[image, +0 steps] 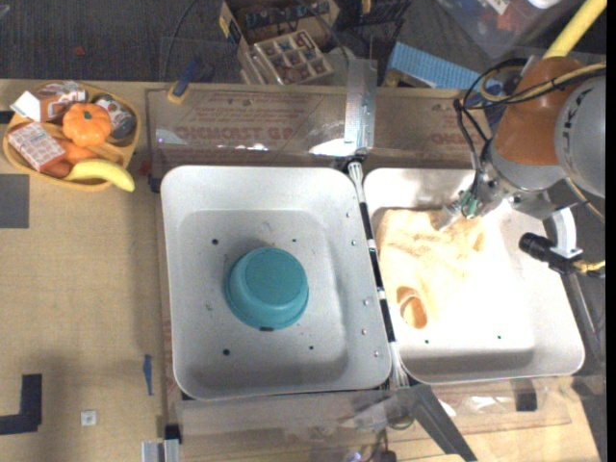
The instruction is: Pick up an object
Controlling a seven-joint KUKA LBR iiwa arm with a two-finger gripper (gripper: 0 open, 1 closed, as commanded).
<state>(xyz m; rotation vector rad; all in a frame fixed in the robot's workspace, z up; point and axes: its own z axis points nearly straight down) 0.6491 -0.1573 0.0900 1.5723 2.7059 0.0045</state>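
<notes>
Here's your picture, operator. The arm (539, 114) comes in from the right of the camera view, orange band showing, and the end effector (469, 203) sits low over the far edge of the right bin (539, 354). Whether it's clenched or released, you can't tell from here; the tip is small and washed out against the bright bin floor, so don't count on anything being held.

Look at what's on offer. In the right bin a pale, cream-coloured cloth-like thing (428, 243) sprawls across the far-left part of the floor, and its upper right edge lies just beside the end effector, possibly touching it. Nearer the camera, an orange-tan piece (413, 308) lies by the left wall, its long axis running roughly from the far side toward the near side. From the end effector it lies toward the near-left, clearly apart.

Over in the left bin (192, 354), a teal bowl (269, 288) sits upside down at the centre, well apart from the arm, across the divide.

Your closest candidate, by my reckoning, is the pale thing; the coming move turns on a short drop leftward onto it.
</notes>
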